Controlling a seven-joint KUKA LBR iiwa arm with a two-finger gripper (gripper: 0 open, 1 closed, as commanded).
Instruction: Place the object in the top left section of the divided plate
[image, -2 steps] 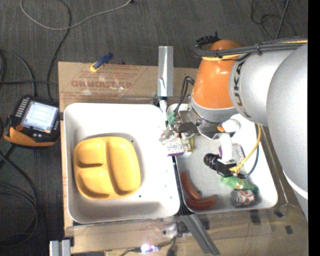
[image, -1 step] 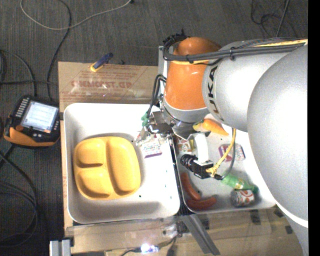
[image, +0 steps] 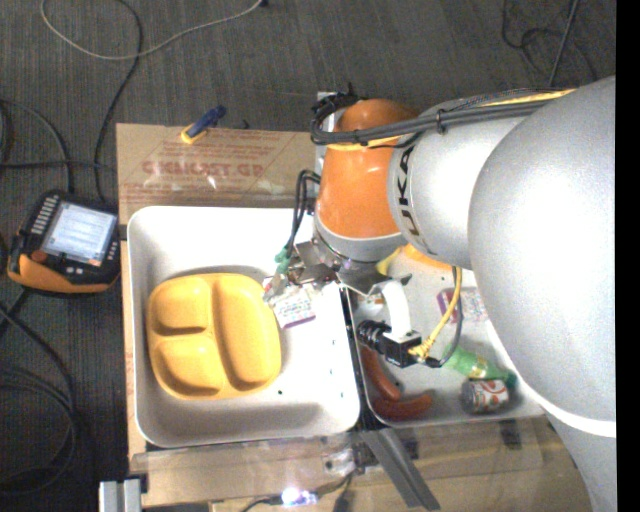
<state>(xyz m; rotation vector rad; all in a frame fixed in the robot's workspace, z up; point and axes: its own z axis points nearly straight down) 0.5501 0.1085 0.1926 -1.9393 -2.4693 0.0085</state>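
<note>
Two shallow white bins sit side by side on the bench, and the grey arm (image: 520, 230) with its orange band covers much of the right-hand one. The left bin (image: 180, 225) holds a yellow divided plate (image: 213, 333), lying toward the bin's left half with all its sections bare. The gripper (image: 292, 290) hangs over the left bin just beside the plate's right rim, near the wall between the two bins. A small white and purple object (image: 294, 312), possibly a tag or packet, shows at the gripper's tip, touching or just above the bin floor; whether it sits between the fingers, and how the pincer is set, I cannot tell, since the wrist hides them. It lies outside the plate, at its upper right edge. The right bin (image: 450, 415) holds a reddish-brown sausage-shaped item (image: 392, 392) along its near wall, a green bottle (image: 478, 365), and a small can (image: 485, 396) beside it.
</note>
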